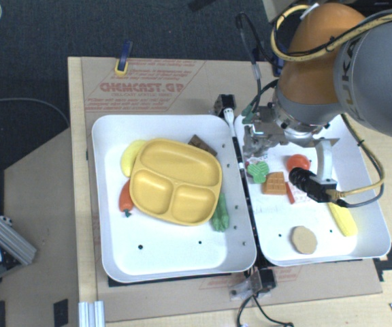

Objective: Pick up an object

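Note:
My gripper hangs over the near-left part of the right bin, close to the divide between the two bins. Just below it lies a small green toy, with an orange waffle-like piece beside it. A red piece sits to the right, partly hidden by the arm's black fitting. Further toward the front are a yellow banana-like piece and a round tan cookie. Whether the gripper touches the green toy I cannot tell.
The left bin holds a large yellow compartment plate, with a yellow piece, a red-orange pepper, a green piece and a brown piece around its edges. The arm's bulk covers the right bin's back.

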### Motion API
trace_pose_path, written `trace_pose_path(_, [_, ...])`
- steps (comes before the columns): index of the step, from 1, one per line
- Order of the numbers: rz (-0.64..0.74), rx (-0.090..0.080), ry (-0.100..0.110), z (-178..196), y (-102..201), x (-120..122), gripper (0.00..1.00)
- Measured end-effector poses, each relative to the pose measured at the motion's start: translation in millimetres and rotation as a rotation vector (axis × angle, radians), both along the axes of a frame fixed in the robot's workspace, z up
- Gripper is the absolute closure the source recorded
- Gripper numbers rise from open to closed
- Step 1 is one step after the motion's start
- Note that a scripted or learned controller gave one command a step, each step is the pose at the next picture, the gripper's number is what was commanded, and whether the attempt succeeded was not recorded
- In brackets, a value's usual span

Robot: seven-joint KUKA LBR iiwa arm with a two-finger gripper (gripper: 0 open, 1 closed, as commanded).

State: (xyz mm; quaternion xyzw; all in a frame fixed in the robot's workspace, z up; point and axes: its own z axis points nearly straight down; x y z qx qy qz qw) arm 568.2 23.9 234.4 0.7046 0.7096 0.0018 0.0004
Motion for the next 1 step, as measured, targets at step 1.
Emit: trace_pose_path(1, [-0.002,0.0,0.006,-5.0,39.8,-12.1,1.0])
